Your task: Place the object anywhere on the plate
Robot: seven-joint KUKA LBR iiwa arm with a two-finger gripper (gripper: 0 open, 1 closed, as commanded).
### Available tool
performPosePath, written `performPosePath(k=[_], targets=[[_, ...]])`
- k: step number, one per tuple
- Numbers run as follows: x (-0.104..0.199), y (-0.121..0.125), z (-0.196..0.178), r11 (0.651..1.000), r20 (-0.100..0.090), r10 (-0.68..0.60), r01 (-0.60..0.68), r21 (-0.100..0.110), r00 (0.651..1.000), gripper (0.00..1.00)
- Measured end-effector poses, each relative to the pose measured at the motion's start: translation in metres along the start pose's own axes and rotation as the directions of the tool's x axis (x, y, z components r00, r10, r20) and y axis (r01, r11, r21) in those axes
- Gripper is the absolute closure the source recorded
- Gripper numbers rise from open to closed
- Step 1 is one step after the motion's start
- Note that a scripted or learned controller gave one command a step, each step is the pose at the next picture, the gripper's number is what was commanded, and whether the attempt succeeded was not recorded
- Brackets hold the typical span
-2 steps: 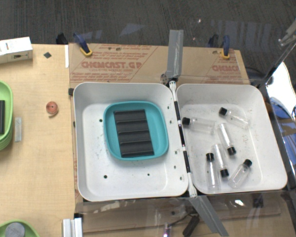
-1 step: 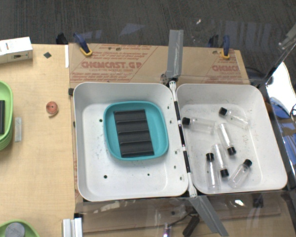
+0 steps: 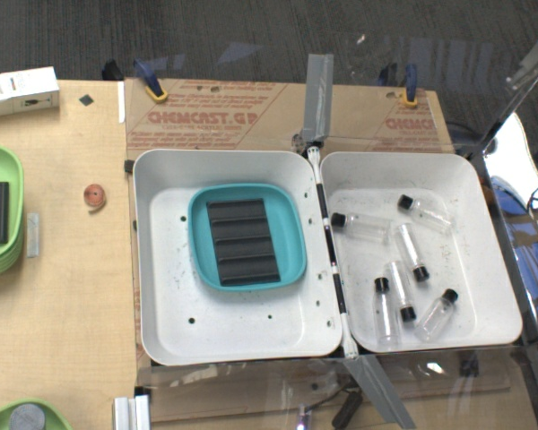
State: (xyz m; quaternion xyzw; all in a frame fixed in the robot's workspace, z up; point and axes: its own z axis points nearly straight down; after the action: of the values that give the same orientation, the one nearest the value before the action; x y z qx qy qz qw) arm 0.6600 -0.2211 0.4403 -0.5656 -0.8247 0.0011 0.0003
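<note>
Claw state: cannot tell. Teal square plastic plate (image 3: 200,240) sits mid-floor in the left shallow white bin (image 3: 161,303), carrying a dark ribbed rectangular insert (image 3: 243,241). Six clear plastic vials with black caps (image 3: 411,254) lie scattered on their sides in the right shallow white bin (image 3: 471,240), none touching the plate.

Arm's look: impossible to tell.
</note>
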Motion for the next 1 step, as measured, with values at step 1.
performPosePath(k=[1], targets=[[-0.0001,-0.0001,-0.0002,0.993,0.000,-0.116,0.116,-0.001,0.993,0.00]])
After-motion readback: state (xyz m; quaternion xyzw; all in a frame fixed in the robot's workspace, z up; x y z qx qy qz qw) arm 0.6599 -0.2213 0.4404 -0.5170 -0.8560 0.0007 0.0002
